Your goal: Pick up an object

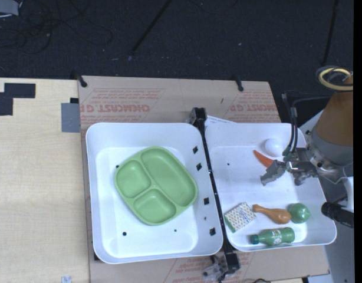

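Camera view, claw (279, 173) blurred, arm (337, 119) cropped

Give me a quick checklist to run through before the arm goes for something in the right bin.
1. Gripper is over the right bin: ok.
2. Something is held between its fingers: cannot tell.
3. Nearest targets, the orange carrot and white ball, lie beside the gripper, apart from it: ok.
4. Green bottle, green ball, small box and brown pin-shaped toy lie apart from each other: ok.
5. Green divided plate sits in the left bin, out of the way: ok.
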You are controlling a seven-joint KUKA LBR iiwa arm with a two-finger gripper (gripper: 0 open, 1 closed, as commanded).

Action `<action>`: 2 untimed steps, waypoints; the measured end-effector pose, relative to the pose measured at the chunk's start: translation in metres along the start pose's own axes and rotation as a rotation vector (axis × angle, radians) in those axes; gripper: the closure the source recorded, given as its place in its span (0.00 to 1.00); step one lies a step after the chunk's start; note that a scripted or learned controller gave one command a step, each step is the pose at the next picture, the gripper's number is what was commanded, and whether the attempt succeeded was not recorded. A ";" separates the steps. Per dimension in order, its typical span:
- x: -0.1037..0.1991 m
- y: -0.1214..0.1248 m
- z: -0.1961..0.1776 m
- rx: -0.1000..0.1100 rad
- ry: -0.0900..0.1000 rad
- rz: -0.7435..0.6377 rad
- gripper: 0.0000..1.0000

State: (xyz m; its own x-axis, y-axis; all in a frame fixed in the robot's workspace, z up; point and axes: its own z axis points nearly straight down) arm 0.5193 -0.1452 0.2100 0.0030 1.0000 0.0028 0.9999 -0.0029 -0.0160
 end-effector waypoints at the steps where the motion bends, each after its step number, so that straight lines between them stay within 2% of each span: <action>1: 0.000 0.002 -0.008 -0.012 -0.001 -0.003 0.00; 2: 0.009 -0.003 0.043 -0.012 -0.001 -0.003 0.00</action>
State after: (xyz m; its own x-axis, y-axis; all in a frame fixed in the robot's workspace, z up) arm 0.5153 -0.1363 0.1669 -0.0001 1.0000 0.0016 1.0000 0.0001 -0.0042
